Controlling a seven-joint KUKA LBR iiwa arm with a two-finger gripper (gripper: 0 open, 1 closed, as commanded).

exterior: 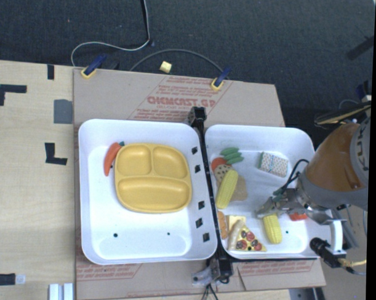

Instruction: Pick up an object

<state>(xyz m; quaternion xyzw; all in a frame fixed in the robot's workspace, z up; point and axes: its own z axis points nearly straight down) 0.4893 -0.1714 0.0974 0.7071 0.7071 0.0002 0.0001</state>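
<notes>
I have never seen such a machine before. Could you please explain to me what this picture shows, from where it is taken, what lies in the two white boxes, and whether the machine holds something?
The picture comes from one fixed camera above a bench, looking down at a slant. The machine is a robot arm, grey with an orange band, reaching in from the right. At its end is a two-finger gripper, its tool for picking things up. I cannot tell whether it holds anything.

Two shallow white bins stand side by side. The left bin holds a yellow divided plate and a toy carrot beside it. The right bin, where the gripper is, holds toy food: a large corn cob, a small corn cob just by the gripper, a pizza slice and a pale patterned block.
</notes>
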